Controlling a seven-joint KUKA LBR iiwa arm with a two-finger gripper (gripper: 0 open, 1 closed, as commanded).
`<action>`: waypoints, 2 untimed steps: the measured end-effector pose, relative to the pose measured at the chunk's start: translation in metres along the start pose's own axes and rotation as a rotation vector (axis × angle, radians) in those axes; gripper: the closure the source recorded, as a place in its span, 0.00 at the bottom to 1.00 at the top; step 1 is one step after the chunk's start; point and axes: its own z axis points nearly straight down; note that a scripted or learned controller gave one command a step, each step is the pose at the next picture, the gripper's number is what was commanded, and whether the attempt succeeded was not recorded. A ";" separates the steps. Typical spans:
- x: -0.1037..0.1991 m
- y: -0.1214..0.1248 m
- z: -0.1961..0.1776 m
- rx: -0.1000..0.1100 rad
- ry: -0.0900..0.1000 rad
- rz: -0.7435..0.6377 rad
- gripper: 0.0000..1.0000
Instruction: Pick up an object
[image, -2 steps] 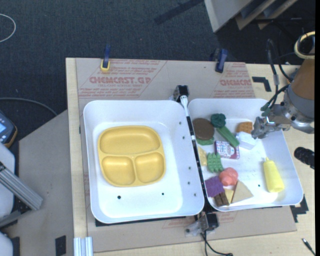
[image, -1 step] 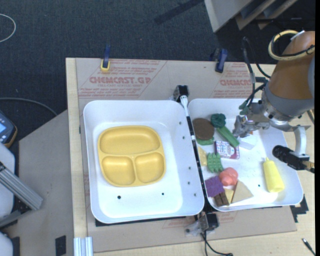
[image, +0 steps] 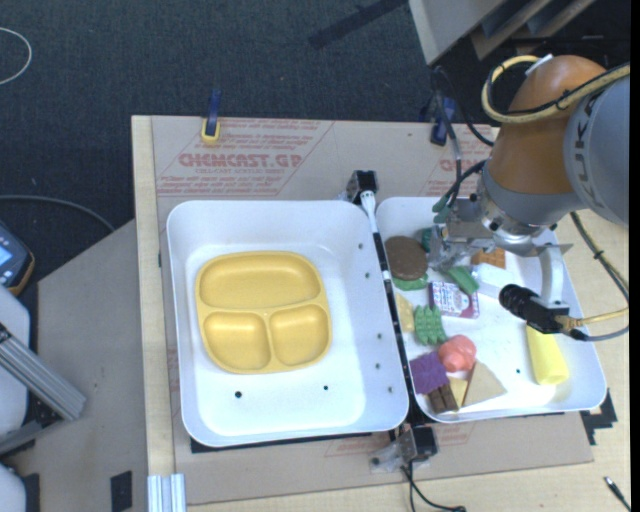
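The arm hangs over the right bin (image: 590, 385), its gripper (image: 455, 255) low among the toys at the bin's ten o'clock corner, probably because the objects crowd there against the divider. Whether the claw is spread or pinching, I cannot tell; the wrist hides it. A likely target, the green piece (image: 462, 279), lies just beneath, long axis running ten to four o'clock. The brown disc (image: 406, 258) sits at its nine o'clock. The yellow tray (image: 264, 310) occupies the left bin (image: 190, 230).
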 end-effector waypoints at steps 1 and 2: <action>0.056 0.010 -0.019 -0.006 0.000 -0.001 1.00; 0.119 0.016 -0.022 -0.004 0.001 -0.002 1.00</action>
